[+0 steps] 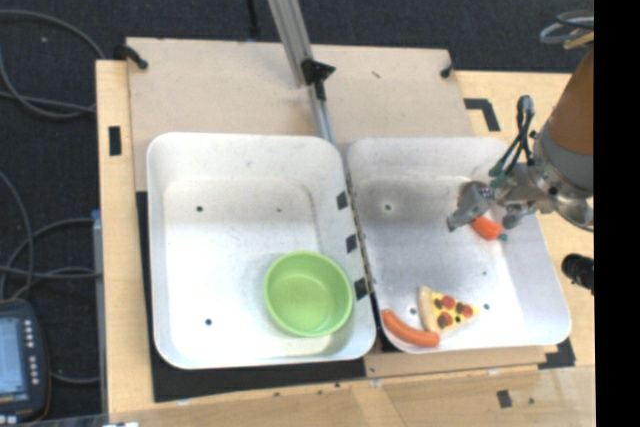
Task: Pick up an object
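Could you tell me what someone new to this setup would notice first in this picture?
Probably the bright green bowl, sitting alone near the front of the left bin. Next, the gripper over the right bin, with a small orange object right at its tip. Last, the toy pizza slice and the orange sausage lying close together at that bin's front edge.

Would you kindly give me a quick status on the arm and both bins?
Gripper over right bin, beside small orange piece. Pizza slice and sausage near front rim. Green bowl in left bin.
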`<state>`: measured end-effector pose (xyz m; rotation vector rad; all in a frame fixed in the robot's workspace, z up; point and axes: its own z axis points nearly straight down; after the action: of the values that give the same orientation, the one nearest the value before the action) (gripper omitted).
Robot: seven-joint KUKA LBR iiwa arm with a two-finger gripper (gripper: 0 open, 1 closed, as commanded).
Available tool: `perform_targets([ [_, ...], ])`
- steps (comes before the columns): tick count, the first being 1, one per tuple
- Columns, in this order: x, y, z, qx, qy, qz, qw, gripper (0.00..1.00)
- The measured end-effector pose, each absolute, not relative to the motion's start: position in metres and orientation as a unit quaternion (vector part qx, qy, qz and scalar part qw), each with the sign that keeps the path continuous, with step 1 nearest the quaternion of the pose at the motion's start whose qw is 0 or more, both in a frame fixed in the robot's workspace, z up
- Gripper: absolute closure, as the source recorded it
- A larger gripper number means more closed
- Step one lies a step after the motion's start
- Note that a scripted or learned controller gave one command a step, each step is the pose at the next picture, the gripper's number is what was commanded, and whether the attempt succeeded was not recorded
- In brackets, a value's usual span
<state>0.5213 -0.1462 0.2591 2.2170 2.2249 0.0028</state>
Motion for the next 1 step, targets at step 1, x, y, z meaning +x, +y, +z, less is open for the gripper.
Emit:
perform_targets([
  [1,0.5214,-0.1463,0.2592,0.706,0.708,0.0011,0.001,0.00],
])
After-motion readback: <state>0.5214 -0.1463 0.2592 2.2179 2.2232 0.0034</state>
